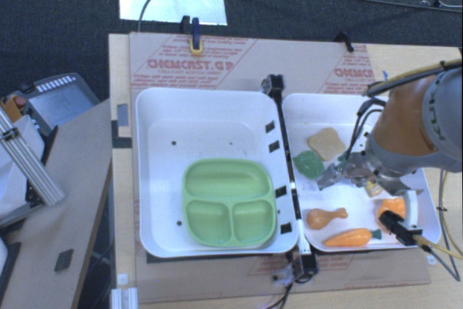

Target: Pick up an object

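Pick not yet done: gripper (pixel 334 176) low in right bin (pixel 427 228), just right of green toy (pixel 309 163); grip state: cannot tell. Tan slice (pixel 327 142), drumstick (pixel 325 216), carrot (pixel 349 237) lie loose on bin floor. Grasp and lift remain

Two white bins on the bench: left bin (pixel 155 155) and right bin (pixel 304 108). One green divided tray (pixel 228 201) inside the left bin, three compartments. Right of that tray, in the right bin: one tan bread slice (pixel 326 143), one green leafy piece (pixel 309 164), one drumstick (pixel 326 216), one carrot (pixel 349 237), one orange piece (pixel 393 206).
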### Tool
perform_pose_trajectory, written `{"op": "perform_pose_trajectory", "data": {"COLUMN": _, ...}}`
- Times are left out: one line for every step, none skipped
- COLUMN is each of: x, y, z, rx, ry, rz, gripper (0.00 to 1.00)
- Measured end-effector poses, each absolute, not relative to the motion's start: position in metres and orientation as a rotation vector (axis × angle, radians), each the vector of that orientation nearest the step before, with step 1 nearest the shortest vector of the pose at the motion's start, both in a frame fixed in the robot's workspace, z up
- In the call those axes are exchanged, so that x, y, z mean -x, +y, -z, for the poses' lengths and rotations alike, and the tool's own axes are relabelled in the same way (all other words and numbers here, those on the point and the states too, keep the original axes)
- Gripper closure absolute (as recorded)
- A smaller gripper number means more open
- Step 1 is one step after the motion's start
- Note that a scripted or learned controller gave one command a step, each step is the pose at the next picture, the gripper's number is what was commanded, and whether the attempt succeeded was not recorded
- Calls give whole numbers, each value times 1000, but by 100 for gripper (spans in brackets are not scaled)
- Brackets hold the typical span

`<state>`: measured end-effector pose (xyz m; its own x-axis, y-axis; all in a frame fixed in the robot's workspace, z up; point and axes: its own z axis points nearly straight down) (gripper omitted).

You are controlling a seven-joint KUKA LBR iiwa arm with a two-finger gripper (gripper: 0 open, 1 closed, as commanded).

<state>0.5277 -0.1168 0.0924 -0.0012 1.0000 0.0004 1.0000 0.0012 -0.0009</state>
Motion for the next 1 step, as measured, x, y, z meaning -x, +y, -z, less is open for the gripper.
{"op": "perform_pose_trajectory", "data": {"x": -529, "y": -117, "z": -105, "rx": 2220, "ry": -2225, "rz": 2, "gripper": 100}}
